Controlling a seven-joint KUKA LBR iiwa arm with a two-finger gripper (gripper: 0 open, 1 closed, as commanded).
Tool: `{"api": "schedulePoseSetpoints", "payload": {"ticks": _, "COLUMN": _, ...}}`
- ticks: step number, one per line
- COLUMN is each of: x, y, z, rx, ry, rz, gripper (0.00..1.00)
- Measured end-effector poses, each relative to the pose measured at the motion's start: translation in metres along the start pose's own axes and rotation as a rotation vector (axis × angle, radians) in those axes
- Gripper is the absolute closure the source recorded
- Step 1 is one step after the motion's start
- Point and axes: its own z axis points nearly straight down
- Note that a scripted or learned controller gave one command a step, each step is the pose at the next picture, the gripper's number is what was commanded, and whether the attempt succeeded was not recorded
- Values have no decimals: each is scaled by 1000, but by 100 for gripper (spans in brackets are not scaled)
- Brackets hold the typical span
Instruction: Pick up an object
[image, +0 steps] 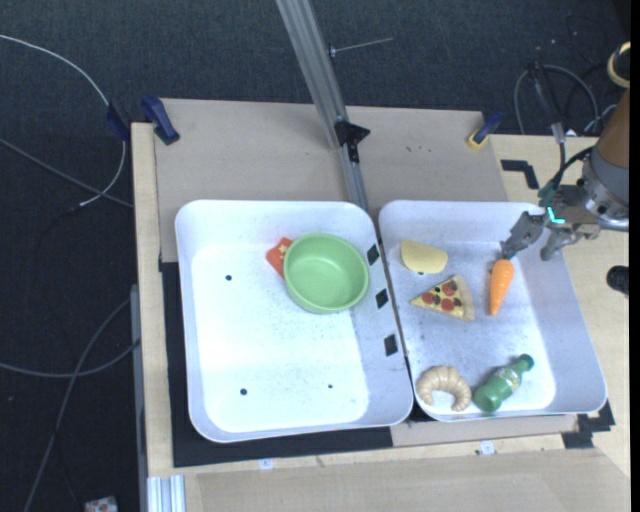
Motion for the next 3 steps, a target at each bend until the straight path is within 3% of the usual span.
{"api": "schedulePoseSetpoints", "payload": {"ticks": 1, "x": 0, "y": 1, "z": -4, "rx": -7, "ry": -1, "rz": -1, "gripper": 0}}
{"api": "schedulePoseSetpoints", "payload": {"ticks": 3, "x": -18, "y": -5, "z": 110, "rx": 3, "ry": 1, "rz": 1, "gripper": 0}}
